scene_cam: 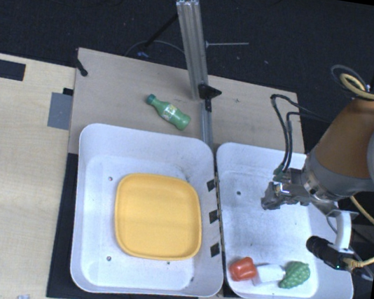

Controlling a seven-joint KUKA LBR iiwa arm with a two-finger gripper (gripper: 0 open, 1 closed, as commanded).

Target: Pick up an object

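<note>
The gripper (273,197) hangs over the right bin (246,222) with nothing between its fingers, which look close together, so it should open and descend straight onto the red pepper (243,268) lying below-left of it.
</note>
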